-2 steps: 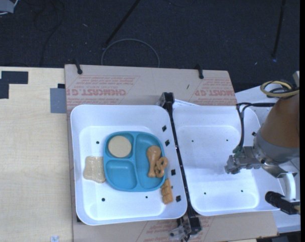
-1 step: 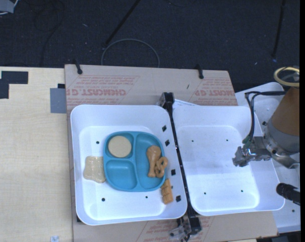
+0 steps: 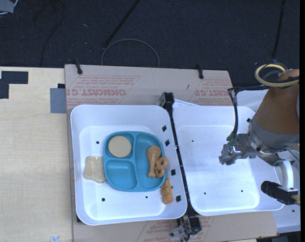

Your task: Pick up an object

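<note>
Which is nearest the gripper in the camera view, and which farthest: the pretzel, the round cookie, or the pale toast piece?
From the gripper:
1. Pretzel, right compartment of the blue tray.
2. Round cookie, upper-left compartment.
3. Toast piece, off the tray's left edge, on the left bin floor.

A tray (image 3: 123, 178) lies in the left bin (image 3: 86, 205); the claw (image 3: 228, 155) hangs over the right bin (image 3: 212, 195).

Grey KUKA arm (image 3: 278, 120) reached in from the right, orange band uppermost, wrist angled down and leftward, two-finger gripper (image 3: 227, 157) hung low at the arm's left end, nothing seen between its tips.
</note>
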Motion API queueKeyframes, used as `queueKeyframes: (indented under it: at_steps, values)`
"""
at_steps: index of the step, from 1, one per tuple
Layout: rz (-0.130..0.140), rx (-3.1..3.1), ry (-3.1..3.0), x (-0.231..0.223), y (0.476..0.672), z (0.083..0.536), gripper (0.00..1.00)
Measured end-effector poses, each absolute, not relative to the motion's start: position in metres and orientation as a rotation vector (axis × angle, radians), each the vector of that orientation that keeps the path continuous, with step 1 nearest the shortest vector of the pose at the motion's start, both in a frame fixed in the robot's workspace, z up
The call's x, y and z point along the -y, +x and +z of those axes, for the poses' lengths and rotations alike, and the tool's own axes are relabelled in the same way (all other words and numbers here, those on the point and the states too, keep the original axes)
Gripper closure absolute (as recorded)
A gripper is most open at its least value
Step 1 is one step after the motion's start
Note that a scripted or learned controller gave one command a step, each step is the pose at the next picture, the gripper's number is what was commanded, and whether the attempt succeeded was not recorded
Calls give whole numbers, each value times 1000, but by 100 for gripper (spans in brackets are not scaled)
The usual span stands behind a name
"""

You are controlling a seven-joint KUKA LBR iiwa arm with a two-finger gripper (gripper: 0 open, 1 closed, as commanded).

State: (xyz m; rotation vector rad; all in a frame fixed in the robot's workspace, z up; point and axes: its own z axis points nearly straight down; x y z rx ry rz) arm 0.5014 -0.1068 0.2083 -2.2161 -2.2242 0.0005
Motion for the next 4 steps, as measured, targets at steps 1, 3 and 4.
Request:
queueKeyframes:
  at_steps: [1, 3, 4]
  values:
    - [1, 2223, -2216, 60, 507, 210, 100]
    - [2, 2223, -2216, -39, 546, 214, 100]
    - [3, 2223, -2215, -88, 560, 209, 100]
